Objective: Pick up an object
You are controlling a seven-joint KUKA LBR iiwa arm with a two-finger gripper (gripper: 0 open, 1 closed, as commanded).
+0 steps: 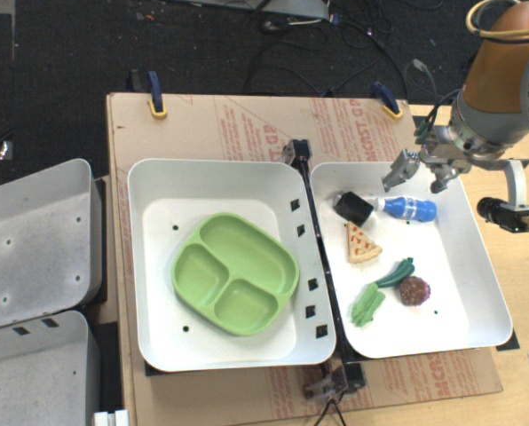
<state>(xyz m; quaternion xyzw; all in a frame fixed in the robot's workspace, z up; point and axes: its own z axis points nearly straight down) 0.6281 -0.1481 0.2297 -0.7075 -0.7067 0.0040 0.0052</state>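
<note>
My gripper hangs over the far part of the right bin, its two fingers spread apart and open with nothing between them. Just below it lies a blue and white bottle. A black block sits to the bottle's left. Nearer the front lie a pizza slice toy, a green leafy toy and a dark red round toy.
The left bin holds a green divided plate. A black divider with clips runs between the bins. White lids lie off the bench at the left. The arm's orange band rises at the upper right.
</note>
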